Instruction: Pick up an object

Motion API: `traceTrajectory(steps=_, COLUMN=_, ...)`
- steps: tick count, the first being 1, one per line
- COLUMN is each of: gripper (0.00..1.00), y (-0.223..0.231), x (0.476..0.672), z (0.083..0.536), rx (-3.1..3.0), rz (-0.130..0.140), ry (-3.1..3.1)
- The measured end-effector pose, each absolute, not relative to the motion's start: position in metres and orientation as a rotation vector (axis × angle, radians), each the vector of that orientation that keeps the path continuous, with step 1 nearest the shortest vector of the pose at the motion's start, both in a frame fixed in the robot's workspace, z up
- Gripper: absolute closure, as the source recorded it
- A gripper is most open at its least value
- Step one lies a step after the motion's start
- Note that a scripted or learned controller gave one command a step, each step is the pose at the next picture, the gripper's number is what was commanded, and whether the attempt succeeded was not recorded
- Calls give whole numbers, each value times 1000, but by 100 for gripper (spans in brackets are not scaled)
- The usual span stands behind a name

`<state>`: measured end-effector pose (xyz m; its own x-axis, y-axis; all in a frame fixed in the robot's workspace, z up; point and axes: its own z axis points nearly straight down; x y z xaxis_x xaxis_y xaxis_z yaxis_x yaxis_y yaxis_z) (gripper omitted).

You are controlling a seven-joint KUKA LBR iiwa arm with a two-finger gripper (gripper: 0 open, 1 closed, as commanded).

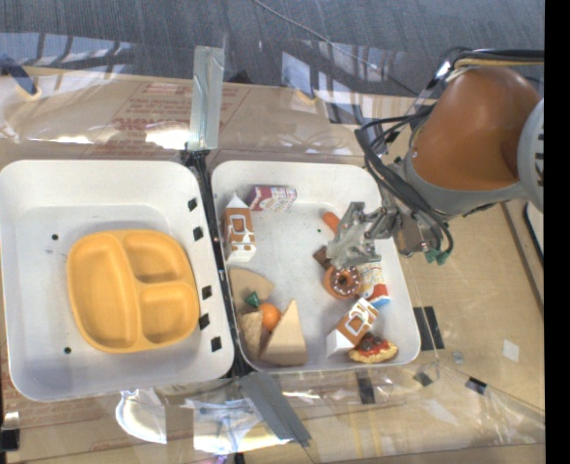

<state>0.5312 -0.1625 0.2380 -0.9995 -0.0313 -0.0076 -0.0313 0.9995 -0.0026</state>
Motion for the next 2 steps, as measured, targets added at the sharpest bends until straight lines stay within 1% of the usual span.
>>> traceTrajectory(steps=1, gripper=100, y=-211, x=550, z=288, rx=-418, rz=-4, ry=3109)
traceTrajectory(steps=2, gripper=100, y=-208, x=625, z=157, rx=158, rz=4, ry=3144)
